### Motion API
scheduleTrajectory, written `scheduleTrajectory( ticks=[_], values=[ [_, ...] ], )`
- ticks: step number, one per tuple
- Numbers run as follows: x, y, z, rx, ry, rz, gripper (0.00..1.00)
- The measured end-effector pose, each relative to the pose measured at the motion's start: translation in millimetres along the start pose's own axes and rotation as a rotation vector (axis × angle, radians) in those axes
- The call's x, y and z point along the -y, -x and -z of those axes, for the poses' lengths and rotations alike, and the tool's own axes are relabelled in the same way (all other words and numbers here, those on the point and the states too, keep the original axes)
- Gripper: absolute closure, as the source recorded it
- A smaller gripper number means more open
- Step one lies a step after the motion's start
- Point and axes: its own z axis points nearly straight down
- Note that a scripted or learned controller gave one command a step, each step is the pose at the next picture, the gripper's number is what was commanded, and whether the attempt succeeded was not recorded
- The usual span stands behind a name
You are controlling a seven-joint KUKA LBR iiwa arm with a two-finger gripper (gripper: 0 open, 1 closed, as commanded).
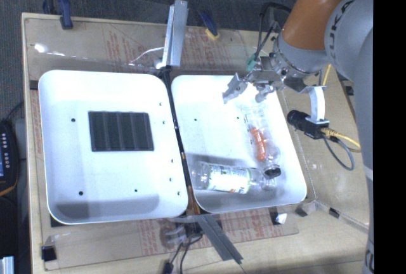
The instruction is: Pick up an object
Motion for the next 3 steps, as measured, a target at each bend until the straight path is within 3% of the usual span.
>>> scheduleTrajectory(
  ticks=[1,2,3],
  values=[
    [41,54,-63,0.000,0.000,0.014,0.00],
    [28,52,-58,0.001,0.006,0.134,0.00],
    [33,52,-44,0.003,0.007,0.254,0.00]
  ],
)
